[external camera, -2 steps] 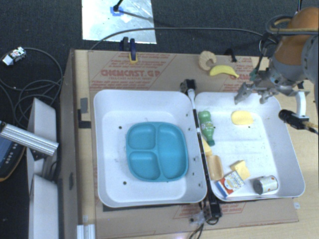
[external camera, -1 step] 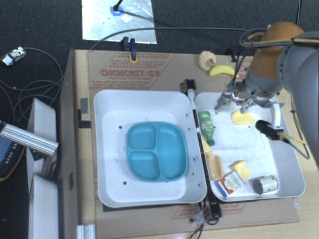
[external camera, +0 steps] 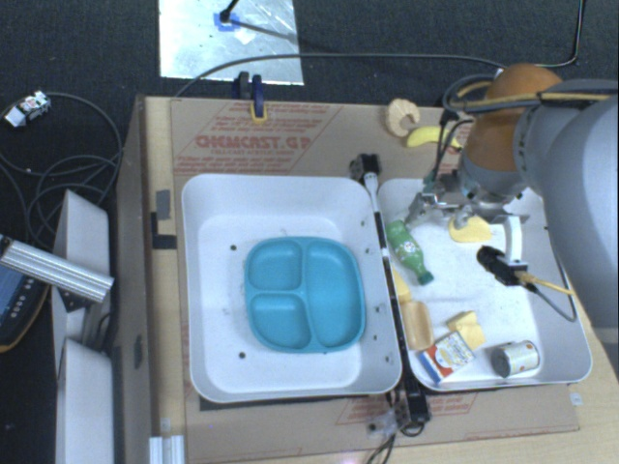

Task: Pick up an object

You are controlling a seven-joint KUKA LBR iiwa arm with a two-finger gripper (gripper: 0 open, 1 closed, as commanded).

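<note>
objects for picking all lie in the right bin (external camera: pixel 571 351). going left to right you see the blue divided plate (external camera: pixel 303 293) in the left bin (external camera: pixel 208 220), then the green bottle (external camera: pixel 408 249), a white carton (external camera: pixel 446 354), a yellow block (external camera: pixel 467 329), a silver can (external camera: pixel 515 358), and the gripper (external camera: pixel 464 213) low over a yellow piece (external camera: pixel 473 229).

Beyond the bins: a shiny metal sheet (external camera: pixel 230 25) on dark carpet (external camera: pixel 77 27), a blue-and-yellow clamp (external camera: pixel 253 95) on the cardboard-brown bench (external camera: pixel 280 138), loose black cables (external camera: pixel 58 177) and an aluminium rail (external camera: pixel 56 269) at left.
</note>
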